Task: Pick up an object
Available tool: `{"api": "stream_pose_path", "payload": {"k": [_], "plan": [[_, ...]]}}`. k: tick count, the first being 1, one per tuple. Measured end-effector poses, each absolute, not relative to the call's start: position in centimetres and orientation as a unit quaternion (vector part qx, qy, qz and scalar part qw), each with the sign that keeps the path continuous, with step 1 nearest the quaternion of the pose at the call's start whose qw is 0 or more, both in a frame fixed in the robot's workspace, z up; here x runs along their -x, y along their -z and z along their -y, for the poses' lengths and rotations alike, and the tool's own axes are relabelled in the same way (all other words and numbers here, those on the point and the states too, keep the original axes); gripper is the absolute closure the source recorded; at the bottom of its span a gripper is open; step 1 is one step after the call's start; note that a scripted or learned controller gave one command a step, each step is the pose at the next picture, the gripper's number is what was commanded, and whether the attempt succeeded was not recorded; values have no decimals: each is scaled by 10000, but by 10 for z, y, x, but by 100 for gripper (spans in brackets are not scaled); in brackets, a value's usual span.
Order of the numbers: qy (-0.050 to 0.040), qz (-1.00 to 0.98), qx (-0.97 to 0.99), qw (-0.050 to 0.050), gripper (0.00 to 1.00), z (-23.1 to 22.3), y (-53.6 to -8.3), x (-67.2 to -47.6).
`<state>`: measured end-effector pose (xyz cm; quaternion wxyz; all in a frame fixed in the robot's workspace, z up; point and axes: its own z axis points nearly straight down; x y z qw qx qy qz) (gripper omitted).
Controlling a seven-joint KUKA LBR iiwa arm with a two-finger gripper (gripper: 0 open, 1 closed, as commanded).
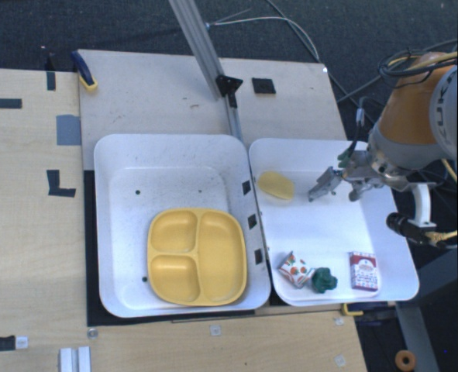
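The arm [414,122] comes in from the right, its orange band sitting above the wrist, and the gripper [339,188] hangs over the upper part of the right bin [321,239]. Its two fingers [321,186] are spread apart with nothing between them. Just to the left of the gripper, near the bin's upper left corner, lies a pale yellow lump [276,185], close to the nearer finger but not touching it. Down along the front edge of the same bin there are three more things in a row: a small white packet with red and orange print [294,270], a dark green toy [324,280] pressed right against it, and a red and white box [364,272] a little apart to the right. The left bin [120,169] holds a yellow divided plate [197,256], lying flat toward the front.
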<state>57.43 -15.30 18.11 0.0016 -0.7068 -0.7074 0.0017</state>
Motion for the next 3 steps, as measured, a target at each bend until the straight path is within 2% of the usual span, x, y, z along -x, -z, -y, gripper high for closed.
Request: {"api": "stream_pose_path", "payload": {"k": [1, 2, 3], "plan": [[-23, 7071, 7071, 25, 0, 160, -125, -566], [-5, 7075, 7067, -11, 0, 160, -84, -566], [11, 7078, 7064, -31, 100, 160, -98, -568]]}}
